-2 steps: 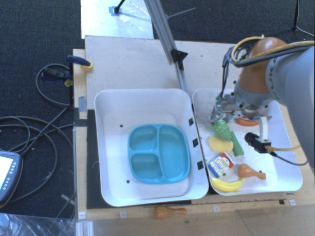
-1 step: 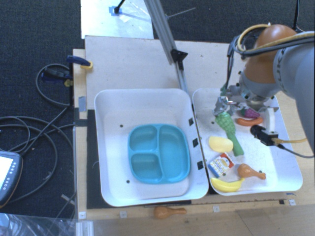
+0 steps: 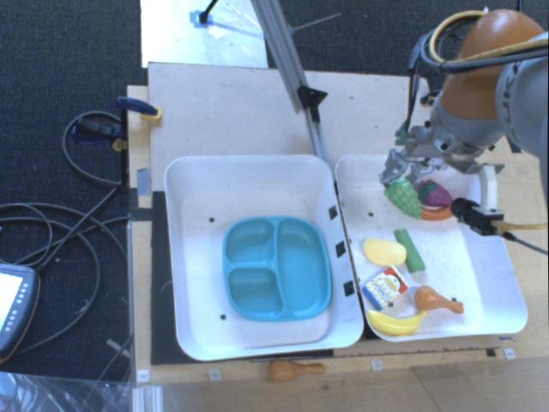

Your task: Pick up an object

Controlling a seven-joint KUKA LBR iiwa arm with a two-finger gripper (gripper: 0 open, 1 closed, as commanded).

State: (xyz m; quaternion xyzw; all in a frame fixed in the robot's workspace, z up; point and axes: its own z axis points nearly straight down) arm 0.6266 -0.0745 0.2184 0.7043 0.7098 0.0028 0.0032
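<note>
The grey arm with its orange band comes in from three o'clock and bends down over the far part of the right bin, its gripper sitting at about twelve o'clock within that bin. Directly under the fingertips lies a green, bumpy toy fruit — it touches or nearly touches the gripper, but whether the fingers are spread around it or pressed together cannot be told from this angle, so no grasp can be confirmed. Just at three o'clock from the green fruit is a dark purple toy resting on something orange-red. Toward the bin's middle lie a yellow lemon-like piece and, just beside it at three o'clock, a green cucumber stick. Nearer the six o'clock wall sit a small printed carton, an orange-brown drumstick and a banana against the near rim. The left bin holds a turquoise divided plate, lying flat near its centre with three compartments. On the bench outside the bins, at six o'clock from the left bin's near edge, lies another brownish drumstick-shaped toy — well apart from the arm.
</note>
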